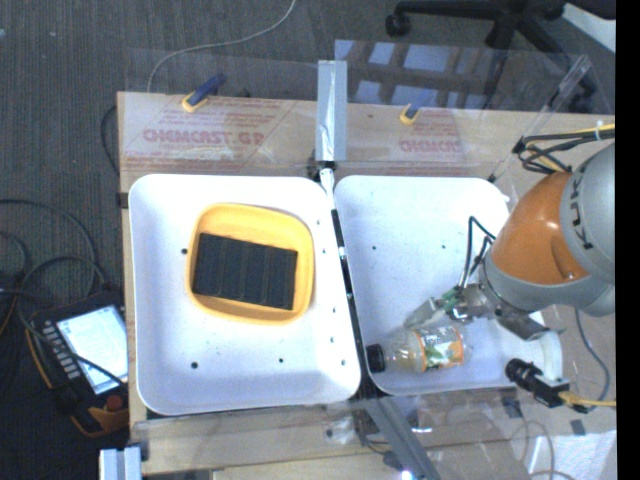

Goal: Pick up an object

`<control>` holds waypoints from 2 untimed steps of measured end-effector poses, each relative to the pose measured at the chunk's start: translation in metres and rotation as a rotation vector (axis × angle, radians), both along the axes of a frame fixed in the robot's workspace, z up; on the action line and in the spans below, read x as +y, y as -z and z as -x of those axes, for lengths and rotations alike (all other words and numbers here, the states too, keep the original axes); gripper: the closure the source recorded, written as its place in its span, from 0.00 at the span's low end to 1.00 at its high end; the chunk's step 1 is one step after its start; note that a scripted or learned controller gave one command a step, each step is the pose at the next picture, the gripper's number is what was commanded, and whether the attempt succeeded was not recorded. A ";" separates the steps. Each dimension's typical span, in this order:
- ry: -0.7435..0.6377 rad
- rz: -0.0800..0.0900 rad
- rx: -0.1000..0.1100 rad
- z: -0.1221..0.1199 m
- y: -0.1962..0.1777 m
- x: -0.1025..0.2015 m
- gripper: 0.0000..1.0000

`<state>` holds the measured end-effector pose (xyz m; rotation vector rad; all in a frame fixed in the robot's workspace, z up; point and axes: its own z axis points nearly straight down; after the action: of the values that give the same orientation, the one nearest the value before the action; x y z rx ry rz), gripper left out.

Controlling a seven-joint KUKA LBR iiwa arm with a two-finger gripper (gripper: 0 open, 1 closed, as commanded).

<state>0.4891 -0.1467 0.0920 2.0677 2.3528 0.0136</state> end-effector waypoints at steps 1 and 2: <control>0.328 -0.005 -0.005 -0.002 0.000 -0.026 0.00; 0.399 0.003 -0.002 -0.040 0.000 -0.010 0.00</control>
<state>0.5290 -0.1571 0.0916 2.4890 1.8942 0.0092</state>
